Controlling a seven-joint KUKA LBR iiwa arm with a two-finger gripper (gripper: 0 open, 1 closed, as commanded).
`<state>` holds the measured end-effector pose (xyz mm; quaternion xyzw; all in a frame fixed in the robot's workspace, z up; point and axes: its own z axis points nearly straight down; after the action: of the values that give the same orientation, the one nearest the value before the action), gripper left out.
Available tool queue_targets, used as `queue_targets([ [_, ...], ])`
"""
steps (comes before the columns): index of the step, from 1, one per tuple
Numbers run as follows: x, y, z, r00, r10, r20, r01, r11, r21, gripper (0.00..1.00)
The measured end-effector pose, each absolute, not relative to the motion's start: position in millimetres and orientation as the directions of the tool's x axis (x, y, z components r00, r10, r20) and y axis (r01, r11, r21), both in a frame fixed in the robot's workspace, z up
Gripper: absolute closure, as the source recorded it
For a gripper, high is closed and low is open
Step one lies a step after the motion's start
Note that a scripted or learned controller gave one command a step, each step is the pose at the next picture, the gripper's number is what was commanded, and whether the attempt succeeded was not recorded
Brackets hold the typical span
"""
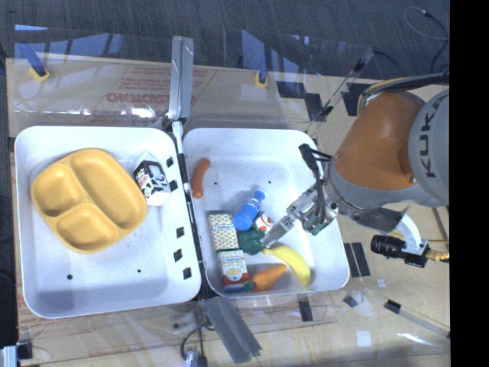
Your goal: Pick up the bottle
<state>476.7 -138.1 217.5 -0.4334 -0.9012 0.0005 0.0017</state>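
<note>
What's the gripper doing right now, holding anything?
Gripper: low in the right bin, next to the blue bottle and above the banana. Open or closed cannot be told; nothing visibly held.

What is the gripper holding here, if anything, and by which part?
Nothing that can be seen. The gripper is low in the right bin, beside the banana, apart from the bottle.

A robotics lab: a KUKA arm at 3 o'clock, two white bins on a taped bench.

"KUKA" lettering on arm
</note>
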Motion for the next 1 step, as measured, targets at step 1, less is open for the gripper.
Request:
queue_targets([
  [1, 551.7, -96.5, 121.6, -0.624, 0.781, 0.002, 0.781, 0.624, -0.003, 0.0],
])
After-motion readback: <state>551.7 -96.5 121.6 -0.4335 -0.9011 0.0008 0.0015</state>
